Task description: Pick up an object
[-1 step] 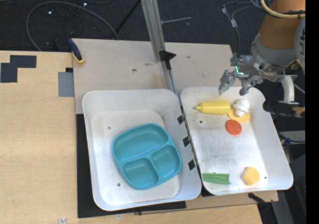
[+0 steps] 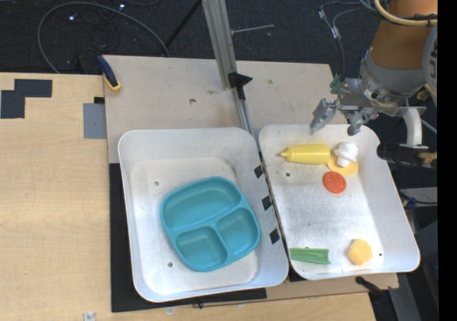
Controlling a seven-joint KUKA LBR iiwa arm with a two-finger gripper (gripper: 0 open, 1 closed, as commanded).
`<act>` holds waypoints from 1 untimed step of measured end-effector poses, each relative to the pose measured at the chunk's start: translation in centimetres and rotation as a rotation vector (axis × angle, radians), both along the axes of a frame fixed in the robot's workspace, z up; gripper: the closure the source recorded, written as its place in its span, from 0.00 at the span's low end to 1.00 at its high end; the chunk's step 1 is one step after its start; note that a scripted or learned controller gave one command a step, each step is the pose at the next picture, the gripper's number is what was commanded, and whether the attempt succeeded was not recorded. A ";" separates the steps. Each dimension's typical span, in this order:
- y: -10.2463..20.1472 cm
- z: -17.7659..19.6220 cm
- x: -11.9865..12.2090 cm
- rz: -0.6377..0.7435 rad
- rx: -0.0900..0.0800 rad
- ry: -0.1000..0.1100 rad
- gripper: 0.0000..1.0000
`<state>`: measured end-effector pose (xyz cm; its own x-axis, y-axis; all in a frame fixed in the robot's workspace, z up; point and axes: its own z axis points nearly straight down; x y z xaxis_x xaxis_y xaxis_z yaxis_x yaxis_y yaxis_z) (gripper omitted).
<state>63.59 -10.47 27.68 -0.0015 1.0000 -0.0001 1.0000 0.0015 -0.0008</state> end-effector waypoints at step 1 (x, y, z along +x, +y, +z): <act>-0.4 -4.5 -0.4 -0.001 0.000 0.006 0.00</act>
<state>63.16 -10.87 23.15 -0.0003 1.0000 0.0000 1.0000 0.0003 -0.0072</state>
